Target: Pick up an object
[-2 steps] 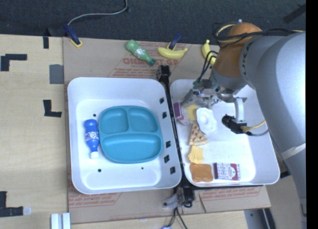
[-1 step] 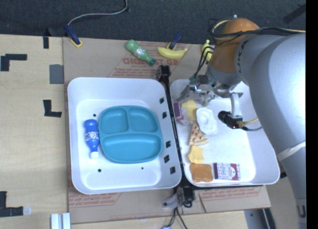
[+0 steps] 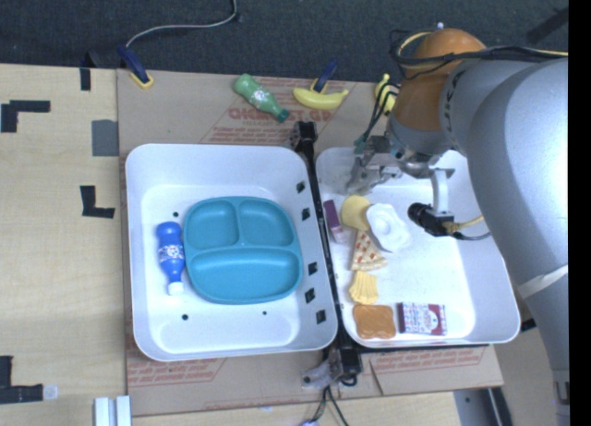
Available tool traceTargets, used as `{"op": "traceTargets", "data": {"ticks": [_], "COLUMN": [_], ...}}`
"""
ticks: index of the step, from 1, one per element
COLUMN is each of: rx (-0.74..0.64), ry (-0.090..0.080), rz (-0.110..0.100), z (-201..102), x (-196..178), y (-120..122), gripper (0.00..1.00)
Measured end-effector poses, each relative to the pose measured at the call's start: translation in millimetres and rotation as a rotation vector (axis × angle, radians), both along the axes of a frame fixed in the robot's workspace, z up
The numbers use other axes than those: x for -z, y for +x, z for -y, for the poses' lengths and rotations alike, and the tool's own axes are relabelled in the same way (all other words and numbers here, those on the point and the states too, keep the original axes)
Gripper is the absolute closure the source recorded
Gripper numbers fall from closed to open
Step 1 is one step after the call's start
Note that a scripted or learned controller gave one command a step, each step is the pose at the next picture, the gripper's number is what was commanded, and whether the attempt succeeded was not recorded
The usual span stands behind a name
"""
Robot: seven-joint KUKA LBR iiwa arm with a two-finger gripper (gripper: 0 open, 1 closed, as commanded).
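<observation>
White right bin [image 3: 480,309] crowds its toys along the nine o'clock edge; three o'clock stays bare. Claw [image 3: 369,170] hovers at twelve o'clock above the yellow cup [image 3: 355,211], grip unreadable.

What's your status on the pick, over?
Gripper low at the right bin's far edge, nothing visibly between its fingers. Yellow cup and white piece just beside it, crowded together. Nothing lifted yet.

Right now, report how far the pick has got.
Done: the arm has reached over the right bin. In hand: its tool sits low near the yellow piece and white piece, with nothing visibly held. Left: grasp and lift an object.
</observation>
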State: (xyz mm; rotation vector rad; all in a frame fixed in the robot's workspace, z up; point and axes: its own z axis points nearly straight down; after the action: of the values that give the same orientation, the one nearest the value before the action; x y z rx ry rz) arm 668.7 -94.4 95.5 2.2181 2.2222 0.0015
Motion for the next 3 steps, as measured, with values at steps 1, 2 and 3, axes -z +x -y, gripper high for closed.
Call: {"op": "traceTargets", "data": {"ticks": [1, 2, 3], "rx": [0.0, 0.0, 0.001], "ry": [0.0, -0.001, -0.001], "rz": [0.0, 0.0, 0.0], "z": [0, 2, 2], "x": [0, 10, 10], "y": [0, -30, -30], "gripper": [0.0, 0.0, 0.0]}}
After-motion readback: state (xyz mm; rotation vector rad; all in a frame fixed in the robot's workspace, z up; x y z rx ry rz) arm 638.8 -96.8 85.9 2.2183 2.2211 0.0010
